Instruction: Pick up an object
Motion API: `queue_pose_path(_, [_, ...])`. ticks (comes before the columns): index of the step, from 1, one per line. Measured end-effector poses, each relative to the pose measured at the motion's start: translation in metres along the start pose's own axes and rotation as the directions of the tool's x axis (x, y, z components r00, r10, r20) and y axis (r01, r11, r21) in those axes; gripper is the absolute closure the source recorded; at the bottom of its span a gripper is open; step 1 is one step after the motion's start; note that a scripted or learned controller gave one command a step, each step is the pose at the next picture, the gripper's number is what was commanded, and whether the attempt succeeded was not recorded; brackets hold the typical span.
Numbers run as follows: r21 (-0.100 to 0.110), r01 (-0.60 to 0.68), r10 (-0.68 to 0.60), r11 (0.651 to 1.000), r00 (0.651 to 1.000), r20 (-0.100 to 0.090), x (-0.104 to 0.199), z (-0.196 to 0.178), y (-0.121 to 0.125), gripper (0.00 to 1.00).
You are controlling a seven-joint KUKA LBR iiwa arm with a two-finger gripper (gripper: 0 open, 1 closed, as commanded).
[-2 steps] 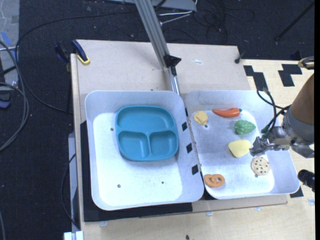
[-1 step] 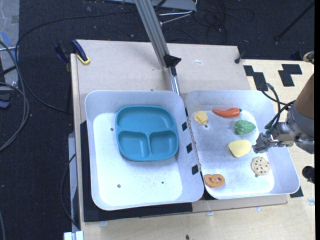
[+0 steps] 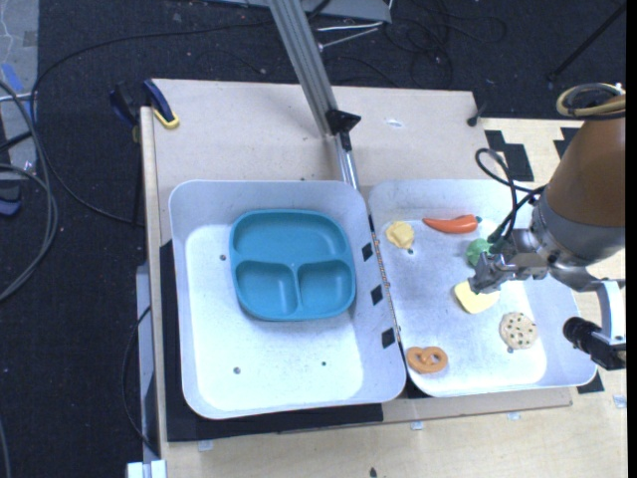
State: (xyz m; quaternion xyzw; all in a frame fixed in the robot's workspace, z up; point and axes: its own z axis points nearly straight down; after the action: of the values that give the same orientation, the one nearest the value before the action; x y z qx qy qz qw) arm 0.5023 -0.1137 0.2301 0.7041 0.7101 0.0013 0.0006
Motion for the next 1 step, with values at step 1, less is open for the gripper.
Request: queue_pose_path(1, [0.004,-0.001,0.001,1.000,1.000,0.000,0.0519,0.0107,0.0118,1.00])
